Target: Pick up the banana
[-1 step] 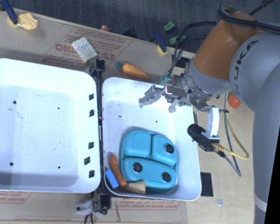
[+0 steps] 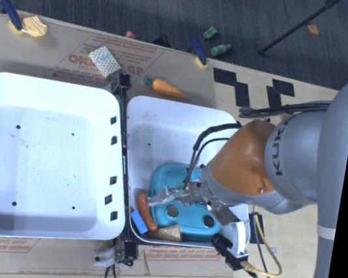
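Observation:
My gripper is down in the right bin, over the near-left part of a teal plastic object. The orange band and grey wrist cover the middle and right of that bin. Beside the teal object lie an orange-red sausage-shaped piece, a small blue block and a tan wedge. No yellow banana shape can be made out among them; the arm hides whatever lies under it.
The left bin sits alongside. On the cardboard behind the bins lie a toy carrot, a patterned block and a yellowish item by a blue clamp. Cables trail at the near right.

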